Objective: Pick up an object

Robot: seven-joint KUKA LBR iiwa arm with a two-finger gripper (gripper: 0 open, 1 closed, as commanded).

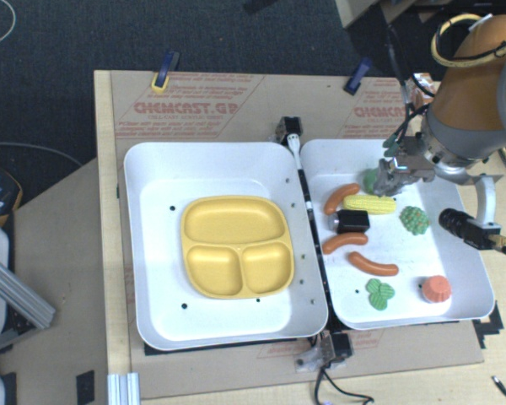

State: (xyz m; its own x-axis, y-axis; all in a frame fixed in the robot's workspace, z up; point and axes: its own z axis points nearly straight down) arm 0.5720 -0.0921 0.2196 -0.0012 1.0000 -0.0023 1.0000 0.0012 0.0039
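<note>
The right bin (460, 256) holds toy food. A yellow corn cob (369, 202) lies near its far left, with a black block (352, 221) just in front of it. Three orange-red sausages lie around them: one (341, 197) left of the corn, one (344, 242) below the block, one (374, 265) nearer the front. A green broccoli piece (414, 219) sits right of the corn. My gripper (390, 178) hangs low over the far part of this bin, just above the corn's right end and beside a green item (372, 179) that it partly hides.
The left bin (152, 192) carries a yellow divided plate (236, 247). A small green leafy toy (379, 293) and an orange round toy (436, 289) lie near the right bin's front. A black cylinder (465, 226) juts in over that bin's right side.
</note>
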